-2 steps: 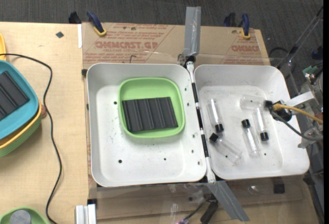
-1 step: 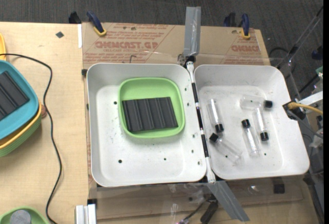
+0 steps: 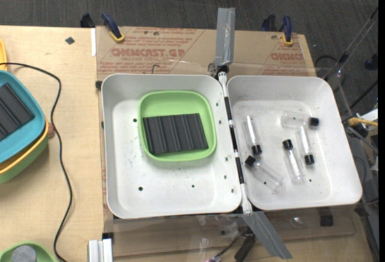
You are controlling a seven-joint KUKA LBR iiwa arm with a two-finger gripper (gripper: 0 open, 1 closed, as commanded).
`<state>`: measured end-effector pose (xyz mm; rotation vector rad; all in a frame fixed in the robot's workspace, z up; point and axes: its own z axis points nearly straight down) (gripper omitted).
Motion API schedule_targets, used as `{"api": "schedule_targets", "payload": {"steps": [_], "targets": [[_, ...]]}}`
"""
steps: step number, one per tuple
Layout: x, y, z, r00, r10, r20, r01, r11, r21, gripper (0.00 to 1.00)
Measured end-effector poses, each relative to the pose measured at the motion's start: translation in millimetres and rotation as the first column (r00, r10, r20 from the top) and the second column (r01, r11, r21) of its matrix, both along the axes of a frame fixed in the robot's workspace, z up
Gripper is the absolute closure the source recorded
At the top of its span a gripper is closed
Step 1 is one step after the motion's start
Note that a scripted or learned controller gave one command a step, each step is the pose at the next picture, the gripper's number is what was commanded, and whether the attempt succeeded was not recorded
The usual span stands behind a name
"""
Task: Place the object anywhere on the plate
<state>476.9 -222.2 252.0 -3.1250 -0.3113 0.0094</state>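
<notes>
A light green square plate (image 3: 176, 103) lies in the left white bin (image 3: 120, 182), toward its back. A dark ribbed rectangular pad (image 3: 175, 133) rests on the plate's floor. In the right white bin (image 3: 337, 188) lie several clear plastic tubes with black caps: one (image 3: 251, 134) near the left wall, one (image 3: 292, 160) in the middle, one (image 3: 306, 146) just right of it, one (image 3: 298, 118) at the back, and one (image 3: 263, 172) toward the front left.
Brown cardboard (image 3: 180, 47) lies under the bins, held by blue-and-yellow clamps (image 3: 112, 27) at its back edge. Stacked teal and green plates (image 3: 24, 128) sit at the far left on the wooden bench, with a black cable (image 3: 60, 134) running past them.
</notes>
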Motion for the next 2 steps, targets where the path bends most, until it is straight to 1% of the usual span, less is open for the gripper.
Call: {"api": "schedule_targets", "payload": {"steps": [1, 2], "targets": [[0, 1, -11, 1.0, 0.0, -0.001, 0.0, 1.0, 0.001, 0.0], [0, 61, 1, 1.0, 0.004, 0.0, -0.004, 1.0, 0.001, 0.0]]}}
